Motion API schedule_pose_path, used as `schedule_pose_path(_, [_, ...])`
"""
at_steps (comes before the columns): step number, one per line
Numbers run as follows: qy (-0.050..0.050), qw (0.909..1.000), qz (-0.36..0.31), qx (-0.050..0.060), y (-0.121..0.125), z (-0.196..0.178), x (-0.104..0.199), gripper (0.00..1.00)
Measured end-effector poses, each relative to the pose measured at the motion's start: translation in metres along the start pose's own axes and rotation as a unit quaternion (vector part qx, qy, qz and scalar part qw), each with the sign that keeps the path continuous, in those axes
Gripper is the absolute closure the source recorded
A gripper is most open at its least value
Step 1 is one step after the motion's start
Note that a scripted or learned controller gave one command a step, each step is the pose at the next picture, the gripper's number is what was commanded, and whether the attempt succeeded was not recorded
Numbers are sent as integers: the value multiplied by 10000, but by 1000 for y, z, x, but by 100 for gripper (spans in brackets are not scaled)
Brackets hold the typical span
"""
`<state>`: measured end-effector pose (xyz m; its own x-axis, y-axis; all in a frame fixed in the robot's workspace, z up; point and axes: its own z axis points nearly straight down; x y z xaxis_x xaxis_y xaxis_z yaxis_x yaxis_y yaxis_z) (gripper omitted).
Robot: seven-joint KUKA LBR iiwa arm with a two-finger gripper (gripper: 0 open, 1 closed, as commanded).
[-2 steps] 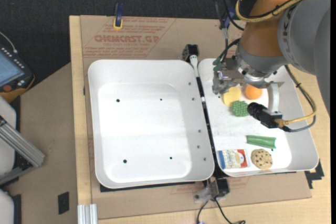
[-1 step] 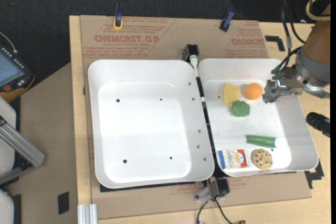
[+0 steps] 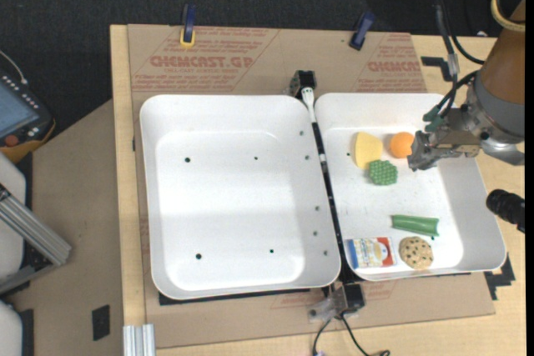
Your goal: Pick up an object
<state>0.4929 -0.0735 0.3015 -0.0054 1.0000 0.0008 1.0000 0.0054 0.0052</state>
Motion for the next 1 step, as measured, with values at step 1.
schedule_pose_path(1, [1, 10000, -7, -38, -12, -93, 42, 100])
